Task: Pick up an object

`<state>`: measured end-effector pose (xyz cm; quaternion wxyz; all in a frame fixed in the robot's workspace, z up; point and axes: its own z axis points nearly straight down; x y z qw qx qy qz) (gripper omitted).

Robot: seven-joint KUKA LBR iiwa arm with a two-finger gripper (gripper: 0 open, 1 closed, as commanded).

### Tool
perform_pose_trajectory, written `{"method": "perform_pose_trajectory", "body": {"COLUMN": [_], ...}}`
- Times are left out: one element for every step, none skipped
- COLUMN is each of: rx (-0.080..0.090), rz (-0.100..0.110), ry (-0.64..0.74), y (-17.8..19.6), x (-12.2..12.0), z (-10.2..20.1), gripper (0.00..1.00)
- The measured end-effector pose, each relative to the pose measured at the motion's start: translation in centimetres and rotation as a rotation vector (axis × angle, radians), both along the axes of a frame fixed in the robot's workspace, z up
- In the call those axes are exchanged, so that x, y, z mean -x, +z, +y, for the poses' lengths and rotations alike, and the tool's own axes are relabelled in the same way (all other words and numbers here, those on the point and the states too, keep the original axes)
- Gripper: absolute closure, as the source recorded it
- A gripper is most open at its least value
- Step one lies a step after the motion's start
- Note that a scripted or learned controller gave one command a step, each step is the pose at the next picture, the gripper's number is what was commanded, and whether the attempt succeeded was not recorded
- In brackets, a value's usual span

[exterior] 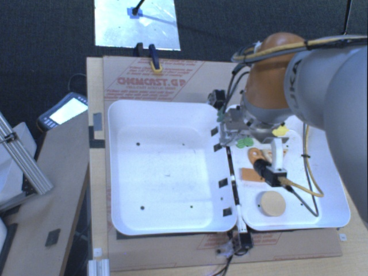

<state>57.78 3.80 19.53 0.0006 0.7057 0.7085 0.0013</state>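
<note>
Over the right bin (336, 211), the tool (233, 132) hangs near a green piece (245, 142); its grip, perhaps hidden, I cannot tell, so a miss seems likely.

Grey arm (330, 79) with rounded orange band (275, 73); black and yellow cables (313, 177) along it; metal wrist parts below.

One fixed cam, high above bench (144, 79), angled down, both bins (167, 211).
</note>
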Motion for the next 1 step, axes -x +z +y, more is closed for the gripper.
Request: {"method": "perform_pose_trajectory", "body": {"rx": [-0.002], "rz": [-0.015], "ry": [0.003], "y": [14.29], "x": [1.1], "z": [1.85], "gripper": [1.0]}}
